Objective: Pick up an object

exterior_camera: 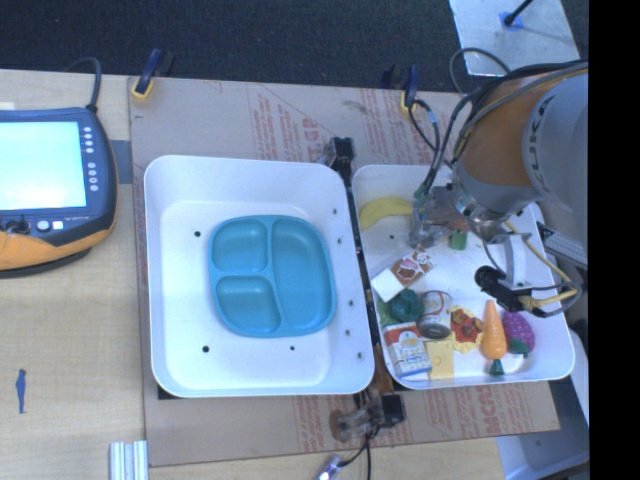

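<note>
Clutter is packed into the near half of the right bin (372, 182): a carrot (493, 331) and a purple grape bunch (518, 330) at the near right, a dark green piece (405, 305) beside a wire ring (434, 303), small printed cards (410, 352) near the front rim, and a yellow banana (385, 210) at the far left. The left bin (170, 268) is occupied by a blue divided plate (270, 273), untouched. The gripper (432, 220) is seen low over the far part of the right bin, just right of the banana, beneath the grey arm (530, 138) and its cables. Whether the claw is wide or narrow cannot be told; it is masked by its own housing and wiring, and nothing is visibly held. The step in hand is judged to be the descent onto a target. A better result is expected if a lone, rounded item such as the banana is chosen, the grip is laid across its short width, and the bin wall is kept out of the closing path. Flat cards are best avoided, since little edge is offered. A tablet (45, 173) lies well apart at the left.
</note>
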Motion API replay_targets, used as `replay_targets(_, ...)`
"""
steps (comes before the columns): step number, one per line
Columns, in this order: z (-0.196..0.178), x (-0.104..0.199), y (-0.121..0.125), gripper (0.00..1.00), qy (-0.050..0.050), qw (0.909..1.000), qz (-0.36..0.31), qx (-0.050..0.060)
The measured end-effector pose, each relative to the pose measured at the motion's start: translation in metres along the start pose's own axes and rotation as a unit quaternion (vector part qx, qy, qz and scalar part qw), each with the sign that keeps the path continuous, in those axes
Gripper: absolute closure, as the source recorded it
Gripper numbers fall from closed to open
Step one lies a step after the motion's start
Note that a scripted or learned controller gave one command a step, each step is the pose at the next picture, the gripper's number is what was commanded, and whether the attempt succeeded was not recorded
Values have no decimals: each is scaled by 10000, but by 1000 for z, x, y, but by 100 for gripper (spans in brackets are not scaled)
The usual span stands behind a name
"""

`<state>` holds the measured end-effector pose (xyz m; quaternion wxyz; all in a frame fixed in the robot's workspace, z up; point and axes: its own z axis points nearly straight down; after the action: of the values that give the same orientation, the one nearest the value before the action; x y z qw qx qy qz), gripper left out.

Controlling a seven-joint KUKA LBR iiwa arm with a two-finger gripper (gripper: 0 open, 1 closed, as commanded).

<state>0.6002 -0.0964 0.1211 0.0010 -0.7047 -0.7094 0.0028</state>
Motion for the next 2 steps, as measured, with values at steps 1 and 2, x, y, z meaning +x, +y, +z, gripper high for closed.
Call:
replay_targets(1,0,0,0,0,-2,10000,-5,2)
replay_targets(2,26,1,-20,0,6,10000,7,-7)
